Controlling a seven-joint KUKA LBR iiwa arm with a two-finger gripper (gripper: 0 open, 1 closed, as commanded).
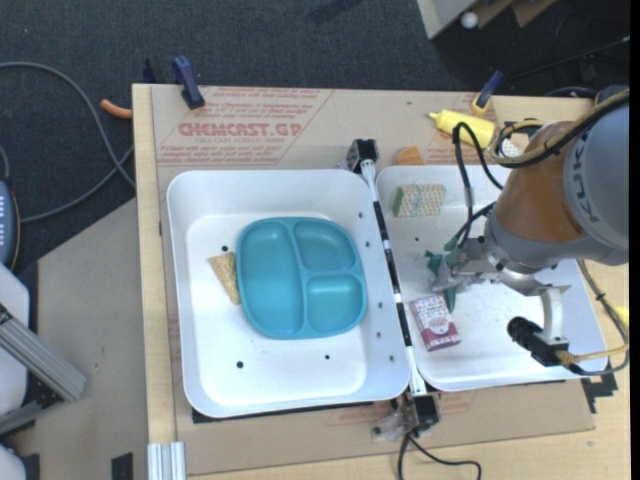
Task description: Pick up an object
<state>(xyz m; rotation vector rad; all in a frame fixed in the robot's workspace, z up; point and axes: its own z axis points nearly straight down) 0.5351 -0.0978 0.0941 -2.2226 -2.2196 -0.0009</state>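
1. Gripper sits low in the right bin; whether it is wide or narrow, I cannot tell.
2. Packet lies just below it; a teal item is right beside it.
3. Cloth lies above it; plate well to its left, in the left bin.

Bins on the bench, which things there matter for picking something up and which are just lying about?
In play:
pincer
maroon packet
green object
mesh pouch
right bin

Lying about:
blue divided plate
tan sponge
left bin
yellow clamp
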